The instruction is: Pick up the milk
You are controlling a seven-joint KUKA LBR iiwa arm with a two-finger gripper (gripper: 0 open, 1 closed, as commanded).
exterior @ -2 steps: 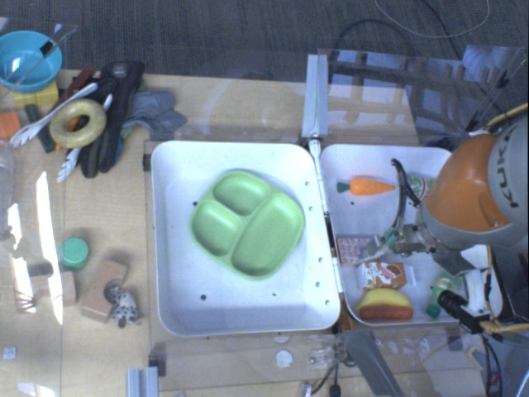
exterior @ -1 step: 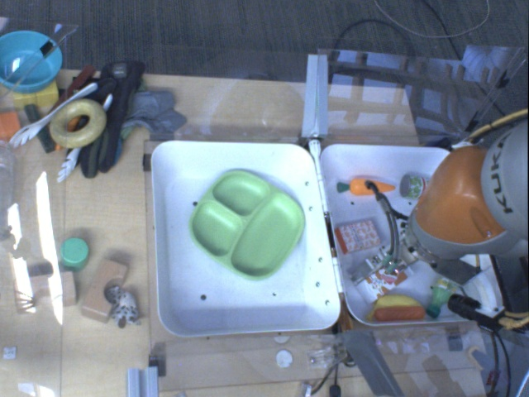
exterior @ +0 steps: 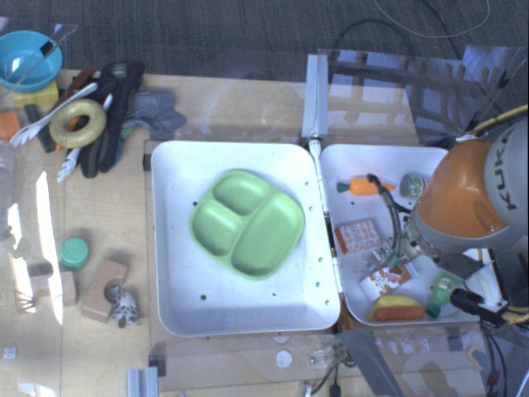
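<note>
Orange carrot [exterior: 361, 187], patterned box [exterior: 357, 236] and pincer [exterior: 395, 259] crowd the milk [exterior: 385, 280].

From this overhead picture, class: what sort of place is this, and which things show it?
Probably a robotics lab bench for pick-and-place trials: two white bins, a KUKA arm reaching over toy food, and cables on the floor.

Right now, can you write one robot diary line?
arm: over right bin | gripper: above milk | plate: left bin
</note>
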